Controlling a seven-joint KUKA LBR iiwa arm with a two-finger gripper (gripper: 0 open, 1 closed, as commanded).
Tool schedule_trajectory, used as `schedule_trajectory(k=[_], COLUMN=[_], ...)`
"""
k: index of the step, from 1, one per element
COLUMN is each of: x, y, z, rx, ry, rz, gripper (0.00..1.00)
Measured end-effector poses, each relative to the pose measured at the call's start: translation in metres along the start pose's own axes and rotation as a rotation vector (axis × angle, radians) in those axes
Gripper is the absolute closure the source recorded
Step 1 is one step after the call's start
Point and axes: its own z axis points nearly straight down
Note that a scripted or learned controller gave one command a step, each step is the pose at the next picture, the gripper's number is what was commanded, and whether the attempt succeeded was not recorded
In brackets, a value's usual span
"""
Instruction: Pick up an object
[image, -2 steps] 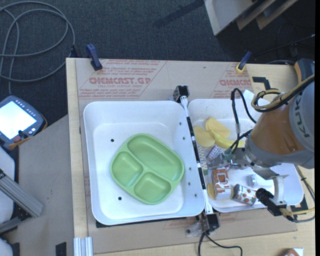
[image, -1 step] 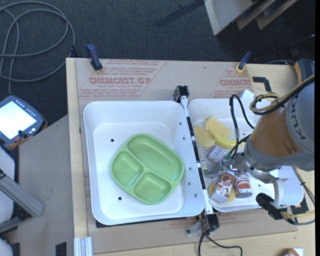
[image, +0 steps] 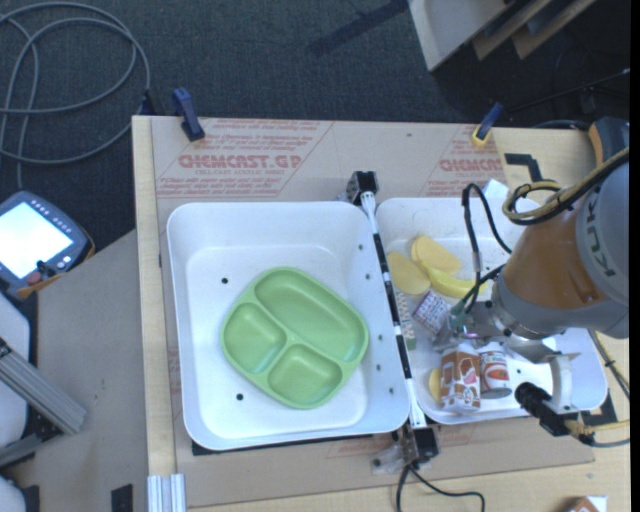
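The nearest thing to pick looks like the small carton (image: 470, 378) with red and brown print, lying in the right bin (image: 590, 385) near its front edge. It seems light and stiff, with flat smooth faces, so I would take it across its short width, on two opposite flat sides. Its long axis runs roughly left to right in the camera view, a little tilted.

Behind it lie yellow pieces (image: 432, 264) like banana, probably soft and curved, and a small patterned packet (image: 432, 312).

The gripper (image: 472, 322) hangs just above the carton, under the arm's wrist; I cannot tell its state or whether it grips anything.

The left bin (image: 200, 240) holds a green divided tray (image: 294, 336).
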Motion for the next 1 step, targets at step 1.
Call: schedule_trajectory(k=[1], x=[0.0695], y=[0.0107], z=[-0.1308], rx=[0.004], ry=[0.002], rz=[-0.002], gripper=[1.00])
